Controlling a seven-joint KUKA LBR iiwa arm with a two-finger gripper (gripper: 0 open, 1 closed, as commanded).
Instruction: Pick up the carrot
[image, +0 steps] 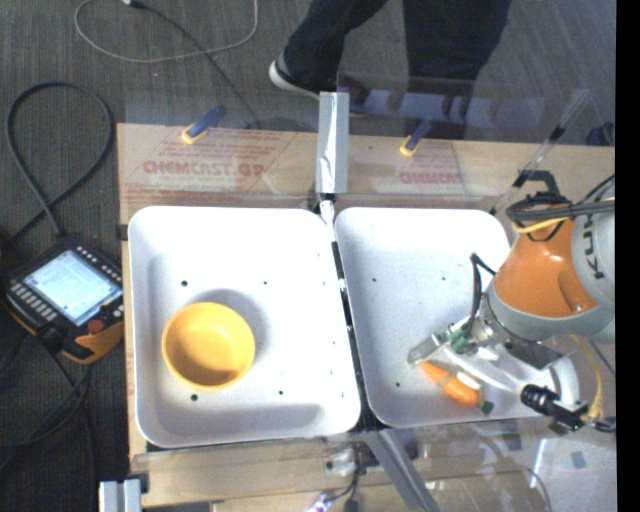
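Lying in the right bin (400, 260), near the table's (220, 165) front-right corner: carrot (450, 385). Hovering beside it: pincer (440, 352), spreading open.

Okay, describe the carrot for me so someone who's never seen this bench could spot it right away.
Start at the right-hand white bin, the one the grey and orange arm reaches into. Look near its front edge, just under the tool, for the carrot: small, orange, tapered, lying flat. The yellow bowl in the left bin is round and far larger.
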